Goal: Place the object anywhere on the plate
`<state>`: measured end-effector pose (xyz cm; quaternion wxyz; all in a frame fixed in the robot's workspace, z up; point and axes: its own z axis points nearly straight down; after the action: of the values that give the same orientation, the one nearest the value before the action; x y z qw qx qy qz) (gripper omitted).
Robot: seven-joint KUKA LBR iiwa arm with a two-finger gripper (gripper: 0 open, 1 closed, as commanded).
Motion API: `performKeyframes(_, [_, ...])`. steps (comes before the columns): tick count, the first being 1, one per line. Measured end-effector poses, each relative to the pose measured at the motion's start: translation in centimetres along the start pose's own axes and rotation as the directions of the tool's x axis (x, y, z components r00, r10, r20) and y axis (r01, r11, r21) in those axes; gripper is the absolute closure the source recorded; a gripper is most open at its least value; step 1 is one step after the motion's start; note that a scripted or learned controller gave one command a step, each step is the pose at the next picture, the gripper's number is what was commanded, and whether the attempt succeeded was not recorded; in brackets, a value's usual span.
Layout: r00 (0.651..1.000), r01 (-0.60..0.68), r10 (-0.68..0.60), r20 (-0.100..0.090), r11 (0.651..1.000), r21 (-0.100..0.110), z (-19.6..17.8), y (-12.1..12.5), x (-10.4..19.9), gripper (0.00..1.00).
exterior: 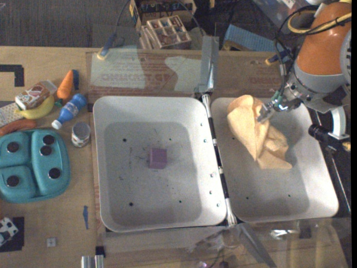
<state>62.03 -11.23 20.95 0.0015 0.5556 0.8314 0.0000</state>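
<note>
The tool (266,111) pinches the top edge of a crumpled tan cloth (257,134), which drapes into the right white bin (312,200); a small purple cube (158,158) sits in the left white bin (111,205)

I have one fixed camera, mounted above the counter (67,216) and looking down at a slant toward its far edge. It sits far enough back to take in both white bins whole: the left bin (106,149) and the right bin (318,200), side by side across the middle. The counter's left end is in view too. Beyond the far edge I see floor and clutter. The arm (323,43) enters from the right.
</note>
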Motion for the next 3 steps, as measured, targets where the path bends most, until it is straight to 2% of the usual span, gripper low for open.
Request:
performKeyframes(1, [1.000, -0.010, 0.010, -0.002, 1.000, 0.001, 2.5, -2.4, 7.7, 1.00])
performKeyframes(2, [0.978, -0.210, 0.210, -0.001, 0.978, 0.000, 2.4, 0.8, 16.8, 1.00])
performKeyframes(3, [0.969, -0.245, 0.245, -0.003, 0.969, 0.004, -1.6, -2.4, 21.6, 1.00])
